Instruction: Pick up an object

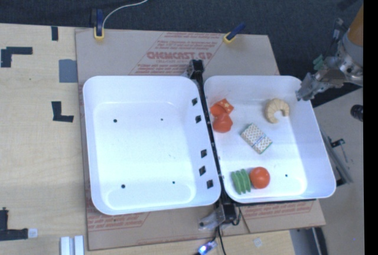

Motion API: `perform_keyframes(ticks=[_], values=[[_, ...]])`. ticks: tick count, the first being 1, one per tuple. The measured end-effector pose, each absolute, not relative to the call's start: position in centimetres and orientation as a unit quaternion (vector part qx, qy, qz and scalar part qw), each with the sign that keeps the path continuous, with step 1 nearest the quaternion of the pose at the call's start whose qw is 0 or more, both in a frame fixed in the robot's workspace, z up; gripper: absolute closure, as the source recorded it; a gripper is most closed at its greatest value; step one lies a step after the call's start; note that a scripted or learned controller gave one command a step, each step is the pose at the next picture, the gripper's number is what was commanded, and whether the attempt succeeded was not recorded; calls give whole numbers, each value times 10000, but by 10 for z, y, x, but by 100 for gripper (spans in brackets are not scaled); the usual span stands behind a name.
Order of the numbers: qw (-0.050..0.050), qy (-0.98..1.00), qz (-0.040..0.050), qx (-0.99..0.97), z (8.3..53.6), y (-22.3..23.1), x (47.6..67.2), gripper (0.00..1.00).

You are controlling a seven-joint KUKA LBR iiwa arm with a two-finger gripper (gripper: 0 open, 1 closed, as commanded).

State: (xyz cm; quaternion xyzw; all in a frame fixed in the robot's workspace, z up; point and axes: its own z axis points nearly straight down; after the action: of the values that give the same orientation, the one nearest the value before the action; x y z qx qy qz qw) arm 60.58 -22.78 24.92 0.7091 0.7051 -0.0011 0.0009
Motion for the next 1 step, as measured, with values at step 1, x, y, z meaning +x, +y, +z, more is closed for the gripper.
perform_keyframes(ticks=[1], values=[[28, 7084, 18, 7058, 343, -194, 587, 100]])
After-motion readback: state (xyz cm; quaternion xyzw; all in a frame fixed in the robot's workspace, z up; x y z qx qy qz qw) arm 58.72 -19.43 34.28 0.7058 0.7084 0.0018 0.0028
